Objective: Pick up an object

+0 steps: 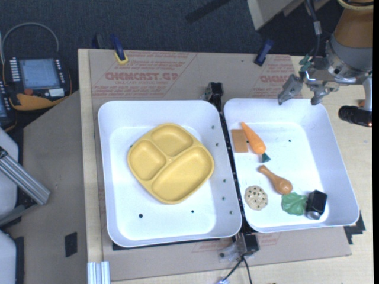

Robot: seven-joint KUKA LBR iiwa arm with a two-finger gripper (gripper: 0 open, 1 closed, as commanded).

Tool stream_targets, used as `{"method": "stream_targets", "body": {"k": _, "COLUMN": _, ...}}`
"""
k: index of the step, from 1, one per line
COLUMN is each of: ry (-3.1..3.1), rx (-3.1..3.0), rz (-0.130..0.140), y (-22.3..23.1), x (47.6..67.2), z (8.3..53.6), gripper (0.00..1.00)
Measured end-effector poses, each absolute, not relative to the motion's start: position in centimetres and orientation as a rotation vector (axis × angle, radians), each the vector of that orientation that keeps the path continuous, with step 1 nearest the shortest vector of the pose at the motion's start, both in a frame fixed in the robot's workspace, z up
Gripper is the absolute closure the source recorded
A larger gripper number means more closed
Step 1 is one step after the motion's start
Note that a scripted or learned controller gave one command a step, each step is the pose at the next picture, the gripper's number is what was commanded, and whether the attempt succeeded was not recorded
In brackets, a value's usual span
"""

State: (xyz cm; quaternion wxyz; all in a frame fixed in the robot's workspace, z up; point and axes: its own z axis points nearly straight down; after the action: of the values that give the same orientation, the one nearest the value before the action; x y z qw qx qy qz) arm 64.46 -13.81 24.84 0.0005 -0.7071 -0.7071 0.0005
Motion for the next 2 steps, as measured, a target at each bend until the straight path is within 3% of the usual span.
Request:
{"method": "stream_targets", "body": {"k": 1, "ry": -2.221, "rx": -2.221, "rz": 0.001, "y": -13.8, "x": 64.5, "z": 24.9, "gripper": 0.0}}
{"method": "stream_targets", "body": {"k": 2, "ry": -2.22, "rx": -2.22, "rz": 0.002, "y": -13.7, "x": 64.1, "z": 20.8, "gripper": 0.0}}
